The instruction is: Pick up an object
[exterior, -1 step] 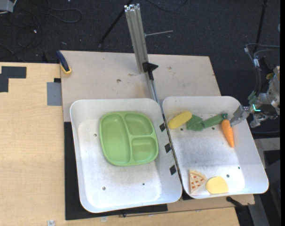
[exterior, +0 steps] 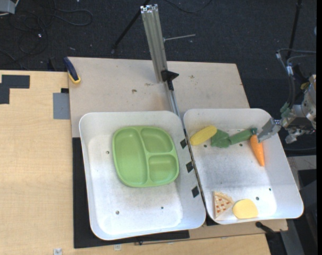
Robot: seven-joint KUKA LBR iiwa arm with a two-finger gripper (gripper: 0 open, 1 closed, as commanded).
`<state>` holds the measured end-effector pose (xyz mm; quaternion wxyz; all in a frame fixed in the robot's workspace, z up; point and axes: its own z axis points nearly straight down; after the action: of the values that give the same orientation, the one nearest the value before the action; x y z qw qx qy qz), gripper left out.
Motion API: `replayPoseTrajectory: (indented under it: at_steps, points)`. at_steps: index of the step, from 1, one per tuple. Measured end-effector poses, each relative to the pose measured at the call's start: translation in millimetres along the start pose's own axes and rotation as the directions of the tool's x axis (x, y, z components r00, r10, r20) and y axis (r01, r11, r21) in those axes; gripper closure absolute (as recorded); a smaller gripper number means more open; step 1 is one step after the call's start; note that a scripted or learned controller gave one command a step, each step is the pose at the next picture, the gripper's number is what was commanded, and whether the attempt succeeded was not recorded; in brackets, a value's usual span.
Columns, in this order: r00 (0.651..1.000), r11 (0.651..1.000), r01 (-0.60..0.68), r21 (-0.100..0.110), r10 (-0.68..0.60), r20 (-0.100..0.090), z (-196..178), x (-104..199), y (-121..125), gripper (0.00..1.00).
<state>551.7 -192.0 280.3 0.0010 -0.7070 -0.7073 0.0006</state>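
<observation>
A: Two white bins sitting side by side. Left bin (exterior: 97,206) is carrying a green divided plate (exterior: 146,156), three compartments, lying flat near the bin's middle.

B: And the right bin (exterior: 240,195)?

A: Five items. A yellow corn cob (exterior: 203,135) is lying at the far left corner, a green leafy piece (exterior: 232,138) is touching it and stretching rightward. An orange carrot (exterior: 257,150) is lying near the right wall, tip pointing toward the near side. At the near edge, a pizza slice (exterior: 221,204) is sitting just beside a round yellow piece (exterior: 245,209).

B: Where is the arm?

A: Reaching in from the right. The gripper (exterior: 269,129) is hanging at the far right corner of the right bin, one grey finger (exterior: 266,131) slanting down toward the carrot's top end, seemingly touching it, though the view is too coarse to be sure.

B: Holding anything?

A: Nothing is showing between the fingers. Whether they are spread or closed, I cannot tell.
</observation>
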Motion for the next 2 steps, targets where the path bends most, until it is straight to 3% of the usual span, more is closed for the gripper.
replayPoseTrajectory:
  at_steps: [2]
  points:
    - [1.000,1.000,-0.001,0.007,0.001,-0.002,126.2,2.3,-6.9,0.00]
